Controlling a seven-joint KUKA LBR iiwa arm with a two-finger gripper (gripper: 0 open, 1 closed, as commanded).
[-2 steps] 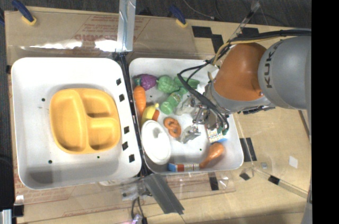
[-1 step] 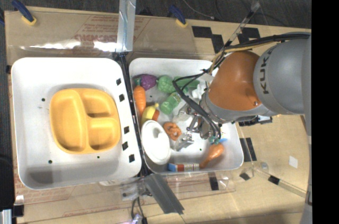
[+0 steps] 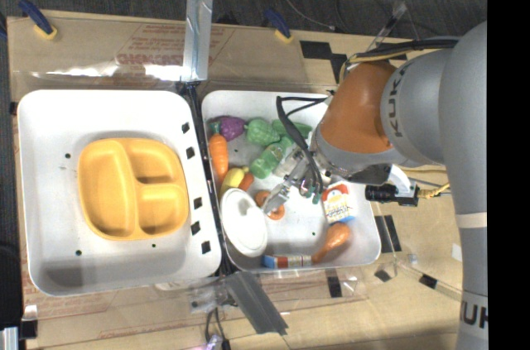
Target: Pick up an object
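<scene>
We see two white bins: the left bin holds one yellow divided tray, and the right bin is crowded with one carrot lying lengthwise along its left wall, one purple piece, about three green pieces, one white bowl, one small bottle and one brown drumstick-shaped piece slanting toward the near rim. The gripper hangs low mid-bin over a small orange piece; whether it grips it we cannot tell. Open floor remains only near the bottle.
</scene>
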